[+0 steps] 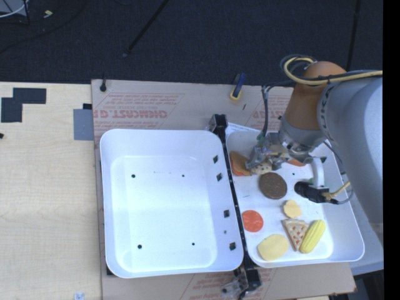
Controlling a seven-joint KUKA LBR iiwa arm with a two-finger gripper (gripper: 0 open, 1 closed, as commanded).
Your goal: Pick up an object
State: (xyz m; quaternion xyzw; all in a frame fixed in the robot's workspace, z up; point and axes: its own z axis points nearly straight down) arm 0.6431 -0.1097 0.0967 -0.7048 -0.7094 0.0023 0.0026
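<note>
Reaching into the crowded right bin (350, 245), your gripper (261, 161) hovers at twelve o'clock of the brown disc (273, 185), beside the orange piece (238, 164); I cannot tell the fingers' state, so expect a miss or a nudged neighbour.
</note>
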